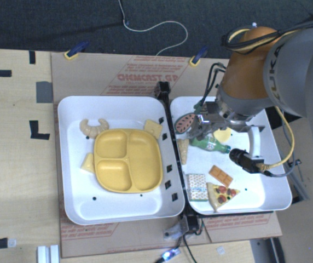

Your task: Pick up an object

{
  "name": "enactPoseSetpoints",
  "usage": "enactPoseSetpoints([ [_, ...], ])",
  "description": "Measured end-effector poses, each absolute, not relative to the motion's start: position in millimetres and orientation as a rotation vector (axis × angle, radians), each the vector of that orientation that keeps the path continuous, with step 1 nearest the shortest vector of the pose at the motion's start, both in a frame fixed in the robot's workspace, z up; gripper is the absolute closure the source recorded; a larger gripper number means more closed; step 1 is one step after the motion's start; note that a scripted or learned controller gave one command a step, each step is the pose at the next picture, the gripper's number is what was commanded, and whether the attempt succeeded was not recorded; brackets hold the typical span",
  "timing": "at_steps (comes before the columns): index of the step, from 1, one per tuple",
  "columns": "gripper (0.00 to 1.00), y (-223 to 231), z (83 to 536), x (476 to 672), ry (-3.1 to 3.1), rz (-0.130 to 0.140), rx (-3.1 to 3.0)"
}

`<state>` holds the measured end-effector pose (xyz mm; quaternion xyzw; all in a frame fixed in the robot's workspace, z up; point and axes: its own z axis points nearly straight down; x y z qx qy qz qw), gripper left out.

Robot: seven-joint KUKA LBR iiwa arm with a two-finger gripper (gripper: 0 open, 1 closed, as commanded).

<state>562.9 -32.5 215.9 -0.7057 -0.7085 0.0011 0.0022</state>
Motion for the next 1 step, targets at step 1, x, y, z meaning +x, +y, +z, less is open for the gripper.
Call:
enactPoseSetpoints([
  [1, 1.0, -10.5, 232.5, 564.7, -2.225, -0.001, -2.216],
])
